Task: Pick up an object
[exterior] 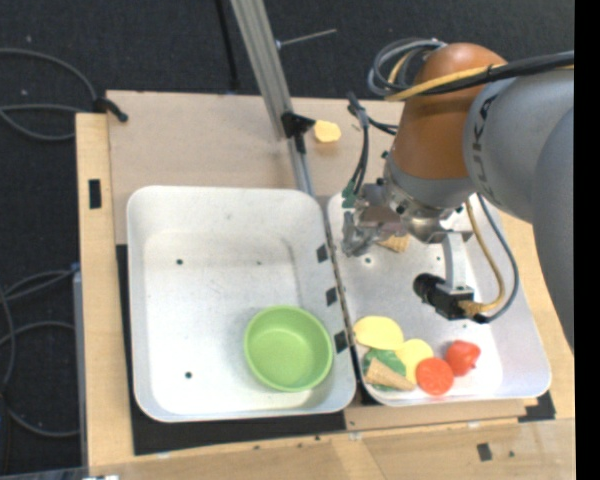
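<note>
My gripper [361,236] hangs over the upper left corner of the right bin [500,368], close to the wall between the two bins. A small tan piece [395,240] shows right beside the gripper, and whether it is held I cannot make out. Along the right bin's front edge lie a yellow piece [377,331], a second yellow piece [417,352], a tan cone [388,372] on something green [375,356], and two red pieces [435,376] [463,356].
A green bowl [288,347] sits at the front right of the left bin [180,268]. A small yellow piece [327,131] lies on the bench behind the bins, next to a slanted metal post [265,58].
</note>
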You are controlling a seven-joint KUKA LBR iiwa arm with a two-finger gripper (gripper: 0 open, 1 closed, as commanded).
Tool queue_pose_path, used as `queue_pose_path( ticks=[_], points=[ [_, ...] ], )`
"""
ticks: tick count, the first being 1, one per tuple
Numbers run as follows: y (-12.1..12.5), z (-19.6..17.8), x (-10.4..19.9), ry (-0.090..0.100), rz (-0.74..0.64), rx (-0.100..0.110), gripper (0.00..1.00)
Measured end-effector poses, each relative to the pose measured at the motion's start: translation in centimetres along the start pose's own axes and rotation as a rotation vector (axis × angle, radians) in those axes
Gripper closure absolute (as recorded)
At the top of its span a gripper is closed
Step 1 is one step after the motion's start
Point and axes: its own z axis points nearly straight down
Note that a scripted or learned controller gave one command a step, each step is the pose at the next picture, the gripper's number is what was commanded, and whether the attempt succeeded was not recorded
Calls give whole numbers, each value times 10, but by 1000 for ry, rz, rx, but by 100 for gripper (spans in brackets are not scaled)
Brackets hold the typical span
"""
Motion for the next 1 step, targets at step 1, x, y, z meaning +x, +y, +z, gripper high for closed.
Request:
queue_pose_path(
  ticks=[1],
  points=[
    [-10, -11, 57, 2, -2, -3, 100]
  ],
)
